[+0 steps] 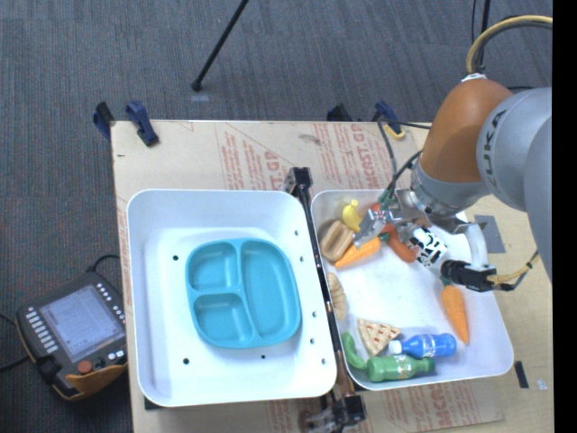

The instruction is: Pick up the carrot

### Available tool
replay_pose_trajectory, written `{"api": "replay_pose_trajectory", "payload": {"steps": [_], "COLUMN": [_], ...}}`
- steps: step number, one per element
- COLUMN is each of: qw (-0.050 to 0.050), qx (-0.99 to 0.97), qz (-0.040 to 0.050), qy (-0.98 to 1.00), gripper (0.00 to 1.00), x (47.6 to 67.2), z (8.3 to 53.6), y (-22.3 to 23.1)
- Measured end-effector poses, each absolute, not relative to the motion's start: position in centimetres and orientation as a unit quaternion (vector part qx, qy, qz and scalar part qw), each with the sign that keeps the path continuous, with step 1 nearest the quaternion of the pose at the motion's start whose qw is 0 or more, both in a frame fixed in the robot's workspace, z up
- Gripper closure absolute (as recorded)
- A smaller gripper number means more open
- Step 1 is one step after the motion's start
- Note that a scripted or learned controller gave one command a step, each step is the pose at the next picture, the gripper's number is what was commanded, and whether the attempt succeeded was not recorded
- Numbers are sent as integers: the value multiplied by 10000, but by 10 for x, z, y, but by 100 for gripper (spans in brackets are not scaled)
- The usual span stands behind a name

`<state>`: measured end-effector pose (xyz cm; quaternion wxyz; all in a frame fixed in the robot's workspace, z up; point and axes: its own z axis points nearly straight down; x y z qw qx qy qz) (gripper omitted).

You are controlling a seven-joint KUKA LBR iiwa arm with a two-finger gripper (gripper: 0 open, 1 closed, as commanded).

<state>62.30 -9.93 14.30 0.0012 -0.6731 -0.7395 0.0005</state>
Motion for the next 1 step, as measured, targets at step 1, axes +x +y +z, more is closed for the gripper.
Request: {"api": "replay_pose_trajectory", "payload": {"steps": [1], "qw": [16], "qx": [-6382], "qz": [4], "qy": [-7699], "gripper": [0], "x": [622], "z": [91], "y": [-83]}}
